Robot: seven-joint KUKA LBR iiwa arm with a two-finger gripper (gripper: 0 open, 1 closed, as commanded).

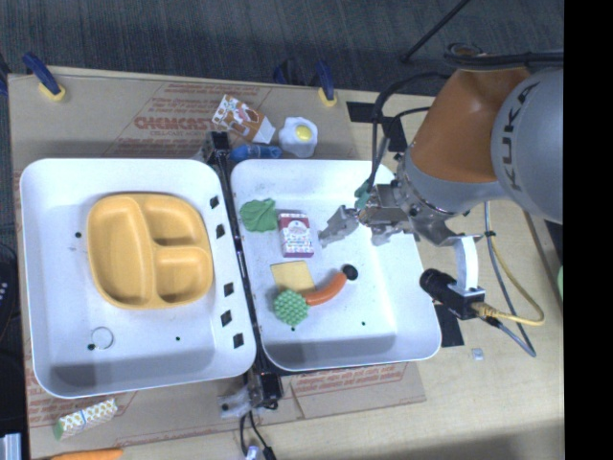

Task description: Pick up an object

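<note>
Surface: cardboard-covered bench (172,113) bearing two shallow white bins.
Right bin (402,338): five items, one each: green leaf-shaped piece (257,214), small red-and-white carton (295,234), yellow square slice (292,276), orange carrot-like stick (326,288), green knobbly ball (290,307).
Gripper (337,226): above the right bin, just right of the carton; fingers' state cannot be told; nothing seen held.
Left bin (48,257): one yellow sectioned plastic tray (150,249).

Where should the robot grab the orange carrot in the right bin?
Probably around its middle, coming straight down from above. The carrot lies flat and slanted, long and thin, so the gripper should close across its narrow width. Its lower left end touches the green bumpy toy and a small black thing sits at its upper right end, so the middle has the most room.
</note>
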